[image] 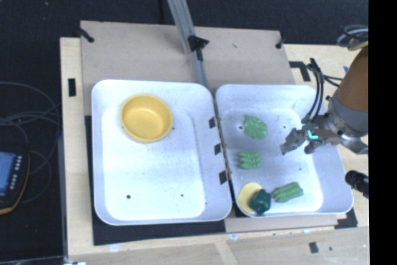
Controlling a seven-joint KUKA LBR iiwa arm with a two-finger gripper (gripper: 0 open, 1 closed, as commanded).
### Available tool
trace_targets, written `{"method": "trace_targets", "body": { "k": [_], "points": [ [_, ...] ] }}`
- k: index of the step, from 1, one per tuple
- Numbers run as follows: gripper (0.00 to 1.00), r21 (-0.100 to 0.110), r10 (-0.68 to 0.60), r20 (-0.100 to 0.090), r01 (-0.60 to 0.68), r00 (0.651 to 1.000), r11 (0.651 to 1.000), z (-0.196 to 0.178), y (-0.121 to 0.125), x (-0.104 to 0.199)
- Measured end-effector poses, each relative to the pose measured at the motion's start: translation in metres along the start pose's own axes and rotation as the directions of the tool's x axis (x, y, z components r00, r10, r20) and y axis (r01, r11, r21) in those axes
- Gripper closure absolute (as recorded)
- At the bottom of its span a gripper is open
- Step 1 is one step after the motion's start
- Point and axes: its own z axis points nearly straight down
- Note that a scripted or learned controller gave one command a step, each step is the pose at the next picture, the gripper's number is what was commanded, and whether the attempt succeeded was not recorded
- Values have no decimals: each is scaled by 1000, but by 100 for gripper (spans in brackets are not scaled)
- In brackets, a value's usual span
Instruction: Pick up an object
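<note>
We have the gripper (296,143) over the right bin (273,95), toward its right edge about halfway down, and we can't tell from this angle how it's set; nothing visible in it. Looks like the approach step: no object picked yet, claw hanging above bare bin floor. Nearest candidates are the green toy (254,127) just to its left in the upper middle of the bin, a second ridged green piece (249,160) below that near the bin's left wall, and a third green piece (287,192) by the bottom edge. In the bottom-left corner sits a small yellow dish (247,195) with a dark teal object (261,201) on it. The left bin (155,195) carries a yellow bowl (146,117) in its upper-left area. Next we'd pick one target, centre over it, then descend.
</note>
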Motion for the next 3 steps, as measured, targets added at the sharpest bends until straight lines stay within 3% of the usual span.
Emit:
{"method": "trace_targets", "body": {
  "k": [1,3],
  "points": [
    [0,0,0,0,0,1000,1000,0,0,0],
    [0,3,1,1,-1,1000,1000,102,3,-6]
  ]
}}
